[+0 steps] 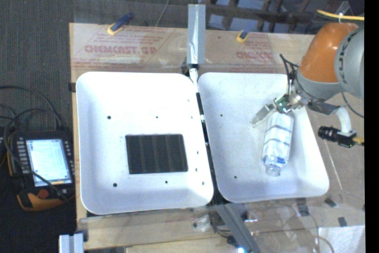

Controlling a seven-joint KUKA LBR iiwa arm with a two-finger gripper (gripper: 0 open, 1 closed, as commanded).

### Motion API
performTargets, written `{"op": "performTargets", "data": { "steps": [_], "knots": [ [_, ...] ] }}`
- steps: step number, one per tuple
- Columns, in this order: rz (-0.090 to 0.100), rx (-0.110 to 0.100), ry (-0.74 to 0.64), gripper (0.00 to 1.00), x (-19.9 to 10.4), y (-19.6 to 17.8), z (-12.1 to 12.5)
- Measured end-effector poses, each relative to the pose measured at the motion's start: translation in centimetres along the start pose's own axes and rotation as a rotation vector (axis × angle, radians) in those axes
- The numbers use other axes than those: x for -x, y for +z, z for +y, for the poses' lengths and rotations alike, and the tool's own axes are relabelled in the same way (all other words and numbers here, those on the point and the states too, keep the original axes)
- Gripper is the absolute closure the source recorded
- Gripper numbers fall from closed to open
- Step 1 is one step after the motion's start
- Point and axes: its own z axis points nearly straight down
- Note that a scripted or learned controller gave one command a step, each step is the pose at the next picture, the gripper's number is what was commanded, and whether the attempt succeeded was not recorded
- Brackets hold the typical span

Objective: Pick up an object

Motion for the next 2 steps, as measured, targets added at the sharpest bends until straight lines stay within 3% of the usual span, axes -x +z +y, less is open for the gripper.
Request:
{"op": "performTargets", "data": {
  "steps": [1, 2],
  "knots": [
    [-0.009, 0.02, -0.276, 0.0, -1.1, 0.9, -6.9],
    [-0.006, 0.011, -0.091, 0.0, -1.1, 1.1, 0.3]
  ]
}}
